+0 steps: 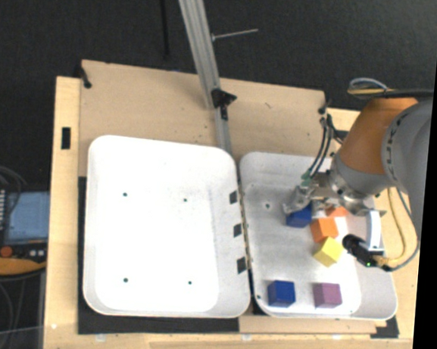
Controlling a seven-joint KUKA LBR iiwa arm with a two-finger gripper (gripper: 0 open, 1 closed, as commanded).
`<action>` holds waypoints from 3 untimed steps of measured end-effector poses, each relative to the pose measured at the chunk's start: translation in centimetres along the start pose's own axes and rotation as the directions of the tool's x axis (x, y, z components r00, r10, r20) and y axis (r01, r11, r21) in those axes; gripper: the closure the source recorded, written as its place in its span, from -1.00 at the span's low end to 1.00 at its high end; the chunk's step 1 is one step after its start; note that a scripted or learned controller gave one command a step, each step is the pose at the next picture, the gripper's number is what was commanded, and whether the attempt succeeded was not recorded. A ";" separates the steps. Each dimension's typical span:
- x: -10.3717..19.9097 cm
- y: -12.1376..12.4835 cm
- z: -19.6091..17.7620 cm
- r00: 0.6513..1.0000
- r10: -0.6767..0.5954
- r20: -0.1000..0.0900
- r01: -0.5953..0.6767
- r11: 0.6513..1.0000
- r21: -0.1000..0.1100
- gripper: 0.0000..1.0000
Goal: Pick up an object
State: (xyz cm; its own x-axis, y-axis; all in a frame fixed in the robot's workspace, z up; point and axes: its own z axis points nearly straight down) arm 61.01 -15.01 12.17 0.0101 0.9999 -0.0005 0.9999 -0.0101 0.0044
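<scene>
My gripper (305,202) hangs over the upper middle of the right bin (271,182), at the end of the grey and orange arm (373,145). A small blue block (299,218) lies directly under it, partly hidden by it. I cannot tell whether the two touch. Just to the right sits an orange block (324,229), and a yellow block (328,252) lies below that. Along the bin's front edge stand a blue cube (281,292) and a purple cube (327,295).
The left bin (157,225) lies beside the right one, with small black clips (238,229) along the seam between them. A slanted metal pole (205,62) rises behind the bins. Cables and a black part of the arm (368,248) hang over the right bin's right side.
</scene>
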 end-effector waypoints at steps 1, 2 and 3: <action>-0.6 -0.8 -5.5 1.000 -0.005 0.001 0.005 1.000 -0.001 1.00; -0.7 -0.1 -10.1 1.000 -0.012 0.001 0.012 1.000 -0.001 1.00; -0.8 0.0 -13.8 1.000 -0.015 0.001 0.015 1.000 0.000 1.00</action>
State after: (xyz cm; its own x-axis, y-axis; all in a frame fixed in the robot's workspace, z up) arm 60.95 -15.78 25.99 -0.0049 1.0000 -0.0013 1.0000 0.0049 0.0046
